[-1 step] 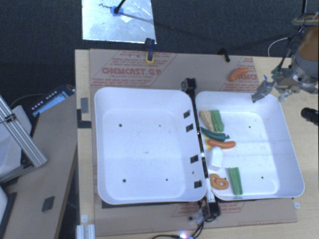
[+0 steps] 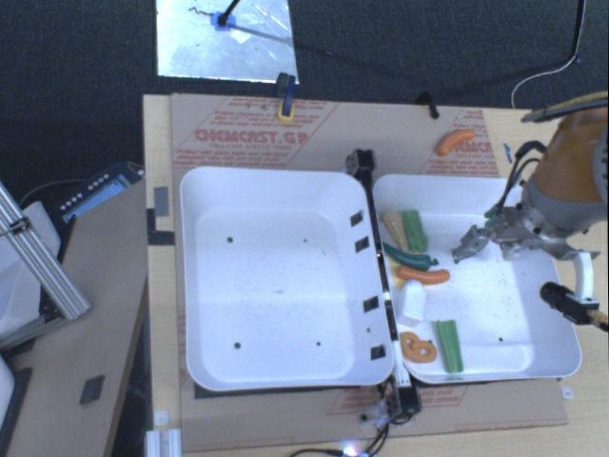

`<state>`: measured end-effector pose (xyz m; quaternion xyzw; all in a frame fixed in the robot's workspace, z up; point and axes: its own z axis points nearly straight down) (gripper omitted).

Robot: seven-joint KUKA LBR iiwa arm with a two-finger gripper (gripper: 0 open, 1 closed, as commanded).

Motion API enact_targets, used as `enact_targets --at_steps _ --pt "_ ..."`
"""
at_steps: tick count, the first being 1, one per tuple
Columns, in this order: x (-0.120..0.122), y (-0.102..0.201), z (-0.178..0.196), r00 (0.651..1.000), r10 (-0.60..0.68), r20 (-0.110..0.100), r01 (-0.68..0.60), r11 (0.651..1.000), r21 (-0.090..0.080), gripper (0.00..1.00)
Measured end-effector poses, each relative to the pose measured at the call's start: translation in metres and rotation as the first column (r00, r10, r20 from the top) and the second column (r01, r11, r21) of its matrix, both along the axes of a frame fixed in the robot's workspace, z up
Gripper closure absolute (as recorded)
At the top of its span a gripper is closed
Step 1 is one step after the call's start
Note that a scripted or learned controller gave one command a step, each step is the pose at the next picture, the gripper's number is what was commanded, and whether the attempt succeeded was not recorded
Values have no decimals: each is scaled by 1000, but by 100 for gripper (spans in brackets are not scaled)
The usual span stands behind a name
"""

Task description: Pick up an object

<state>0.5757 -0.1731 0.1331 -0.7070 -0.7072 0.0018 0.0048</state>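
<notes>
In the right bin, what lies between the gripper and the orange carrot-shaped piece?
In the camera view, the stretch from the gripper to the orange piece is bare white floor of the right bin.

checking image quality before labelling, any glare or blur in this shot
Camera view: strong glare on the shiny sheet on the floor; both white bins evenly lit with soft shadows; the gripper and small items look slightly soft.

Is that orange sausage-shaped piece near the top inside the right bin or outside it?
Outside. The orange piece lies on the cardboard beyond the right bin's far rim.
</notes>
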Motion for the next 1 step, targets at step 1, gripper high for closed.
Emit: enact_targets --at_steps 1 --pt "81 68 -48 1000 12 16 -12 1000 -11 0"
